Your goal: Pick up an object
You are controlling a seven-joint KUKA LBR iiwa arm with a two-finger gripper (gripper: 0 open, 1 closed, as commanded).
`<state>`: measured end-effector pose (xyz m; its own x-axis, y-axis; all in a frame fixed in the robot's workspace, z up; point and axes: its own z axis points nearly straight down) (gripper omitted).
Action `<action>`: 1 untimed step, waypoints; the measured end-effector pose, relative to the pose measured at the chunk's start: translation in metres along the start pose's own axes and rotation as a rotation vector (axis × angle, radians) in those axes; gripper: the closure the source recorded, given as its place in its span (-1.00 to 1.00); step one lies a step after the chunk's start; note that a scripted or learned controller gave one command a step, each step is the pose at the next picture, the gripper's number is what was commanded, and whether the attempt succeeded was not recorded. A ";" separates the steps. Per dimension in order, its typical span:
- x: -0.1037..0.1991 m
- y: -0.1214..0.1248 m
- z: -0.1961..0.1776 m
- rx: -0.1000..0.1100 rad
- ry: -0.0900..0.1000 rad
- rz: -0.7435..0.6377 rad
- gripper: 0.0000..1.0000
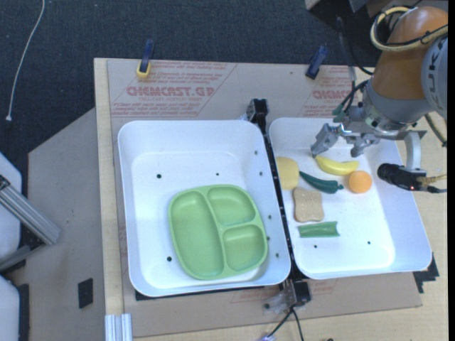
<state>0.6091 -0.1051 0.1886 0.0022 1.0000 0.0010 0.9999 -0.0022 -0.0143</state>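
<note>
the gripper [344, 140] is held open above the far end of the right bin [398, 254], nothing between its fingers [322, 141]. a banana [335, 165] lies just below them, with an orange [360, 182] and a green pepper [321, 182] beside it.

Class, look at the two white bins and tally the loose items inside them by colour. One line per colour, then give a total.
Green: 3 (divided plate in the left bin; dark pepper-like piece and flat green piece in the right bin)
Yellow: 2 (banana; pale yellow piece)
Orange: 1 (round fruit)
Tan: 1 (bread-like slice)
Total: 7
</note>
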 end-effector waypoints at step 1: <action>0.000 0.003 -0.008 -0.015 -0.001 -0.002 -1.00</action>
<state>0.6124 -0.1049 0.1968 -0.0001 1.0000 -0.0005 1.0000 0.0001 0.0005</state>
